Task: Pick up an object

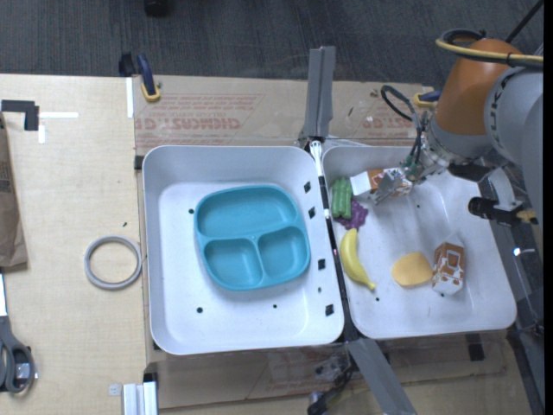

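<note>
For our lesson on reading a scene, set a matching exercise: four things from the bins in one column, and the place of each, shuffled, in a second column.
Things
1. blue divided tray
2. banana
3. green vegetable
4. small printed carton

Places
A. right bin, near its right side
B. middle of the left bin
C. right bin, far end of its left wall
D. right bin, along its left wall, nearer the camera

Pairs: 1-B, 2-D, 3-C, 4-A
</note>
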Controlling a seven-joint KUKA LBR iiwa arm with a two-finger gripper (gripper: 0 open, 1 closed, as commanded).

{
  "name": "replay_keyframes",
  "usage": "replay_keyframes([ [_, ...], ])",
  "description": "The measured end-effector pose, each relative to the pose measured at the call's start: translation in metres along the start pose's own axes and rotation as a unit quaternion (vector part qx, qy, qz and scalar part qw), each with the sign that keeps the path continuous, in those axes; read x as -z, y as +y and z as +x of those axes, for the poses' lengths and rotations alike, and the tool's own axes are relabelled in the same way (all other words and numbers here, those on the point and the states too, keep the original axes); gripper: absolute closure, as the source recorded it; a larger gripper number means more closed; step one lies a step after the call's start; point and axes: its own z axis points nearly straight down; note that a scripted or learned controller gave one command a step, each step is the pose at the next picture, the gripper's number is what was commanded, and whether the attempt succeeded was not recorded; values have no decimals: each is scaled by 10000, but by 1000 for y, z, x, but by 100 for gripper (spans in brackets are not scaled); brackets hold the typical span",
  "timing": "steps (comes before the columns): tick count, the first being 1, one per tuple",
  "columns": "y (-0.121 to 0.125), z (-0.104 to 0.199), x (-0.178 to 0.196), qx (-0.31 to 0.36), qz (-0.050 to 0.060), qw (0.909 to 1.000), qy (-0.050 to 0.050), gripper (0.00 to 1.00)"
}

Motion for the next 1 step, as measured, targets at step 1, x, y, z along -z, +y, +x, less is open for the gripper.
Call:
replay_keyframes([
  [1, 0, 0, 0, 0, 0, 10000, 0, 0],
])
